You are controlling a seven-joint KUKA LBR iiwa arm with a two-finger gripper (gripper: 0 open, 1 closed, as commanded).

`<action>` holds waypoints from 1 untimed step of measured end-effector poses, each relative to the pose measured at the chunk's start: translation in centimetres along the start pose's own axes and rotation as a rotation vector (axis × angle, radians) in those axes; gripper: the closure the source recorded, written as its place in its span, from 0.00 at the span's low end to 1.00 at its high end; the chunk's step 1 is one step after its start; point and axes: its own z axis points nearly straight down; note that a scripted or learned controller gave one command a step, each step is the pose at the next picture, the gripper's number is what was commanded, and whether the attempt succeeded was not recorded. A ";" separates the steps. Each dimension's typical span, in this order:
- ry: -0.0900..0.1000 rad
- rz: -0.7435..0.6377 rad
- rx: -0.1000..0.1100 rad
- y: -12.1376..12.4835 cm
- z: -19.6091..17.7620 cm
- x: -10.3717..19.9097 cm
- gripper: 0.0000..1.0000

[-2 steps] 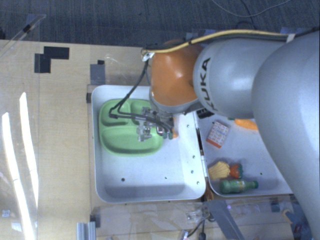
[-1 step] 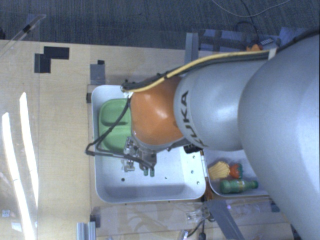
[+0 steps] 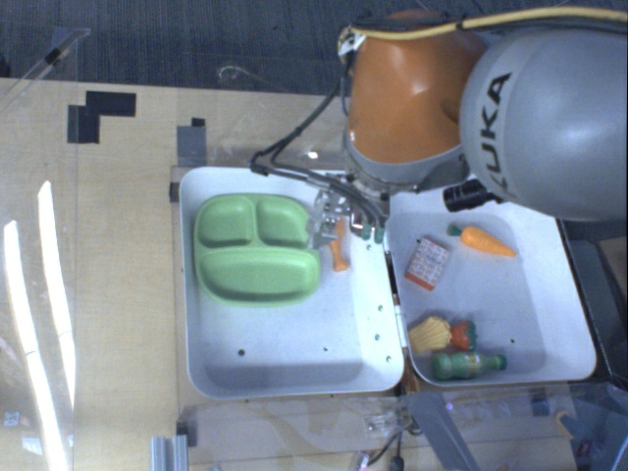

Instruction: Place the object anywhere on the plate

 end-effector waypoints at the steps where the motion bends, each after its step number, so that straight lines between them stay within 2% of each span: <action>1: 0.004 -0.039 0.001 4.5 8.5 -4.6 1.00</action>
